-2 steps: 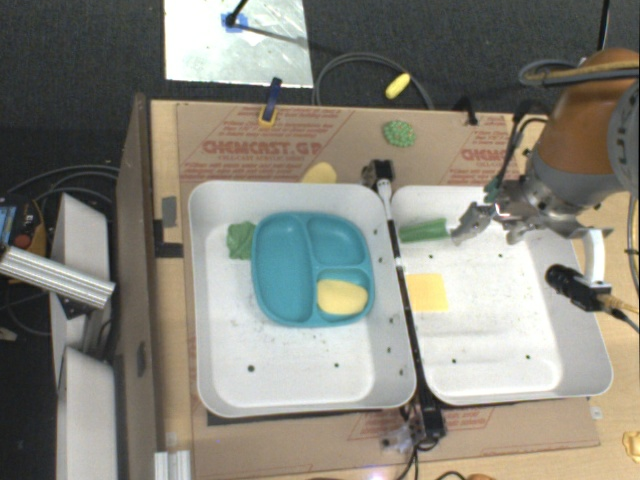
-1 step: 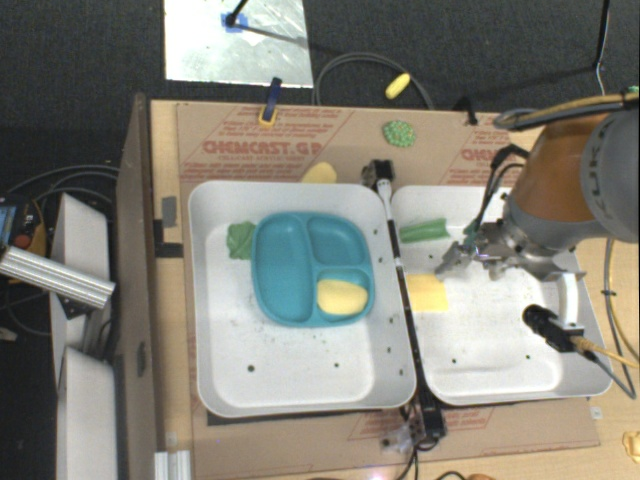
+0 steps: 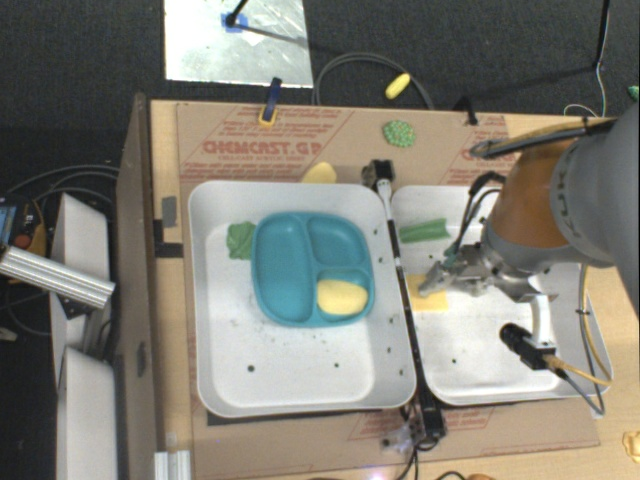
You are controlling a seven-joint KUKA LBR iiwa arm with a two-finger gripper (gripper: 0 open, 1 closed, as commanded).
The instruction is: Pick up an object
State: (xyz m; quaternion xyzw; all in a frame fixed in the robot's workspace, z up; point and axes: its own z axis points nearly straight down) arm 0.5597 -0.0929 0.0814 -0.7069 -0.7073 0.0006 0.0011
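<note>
My gripper [image 3: 432, 284] hangs low over the left part of the right bin [image 3: 480, 383], the arm reaching in from the right. A flat yellow piece [image 3: 430, 301] lies right under its tip, partly covered by it. A green stick-shaped object [image 3: 422, 231] rests near the back left of the same bin. The left bin [image 3: 290, 388] carries a blue divided plate [image 3: 308, 268] with a yellow lemon-like object [image 3: 341, 296] in its lower right compartment. A green leafy piece [image 3: 241, 239] sits at the plate's left rim.
A metal divider [image 3: 396, 258] runs between the bins. Behind them on the cardboard lie a yellow object [image 3: 320, 174], a green dotted disc [image 3: 399, 133] and a small yellow piece [image 3: 397, 86]. A black fitting with a cable [image 3: 528, 346] hangs from the arm over the right bin.
</note>
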